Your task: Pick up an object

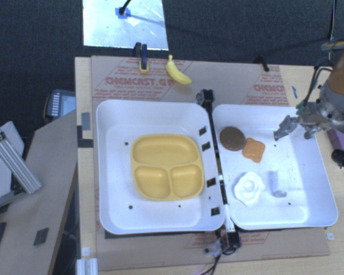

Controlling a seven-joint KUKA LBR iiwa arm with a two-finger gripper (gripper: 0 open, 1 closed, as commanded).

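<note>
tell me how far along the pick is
Nothing looks picked yet. The patty, nugget, egg and grey piece all lie on the right bin floor. The tool hangs over that bin's upper right part with nothing between its fingers. Descent, grasp and lift remain.

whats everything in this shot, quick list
bins: 2, white, side by side on the bench
divided tray: 1, yellow, middle of the left bin
round disc: 1, brown, upper left of the right bin
small flat piece: 1, orange, just right of the disc
fried egg toy: 1, white, lower left of the right bin
small cylinder: 1, pale grey, right of the egg
banana: 1, yellow, on the board behind the left bin
clamp: 1, yellow and dark, left of the banana
shiny sheet: 1, silver, top of view
arm: 1, grey with orange band, right edge
gripper: 1, grey, above the right bin's upper right
</note>
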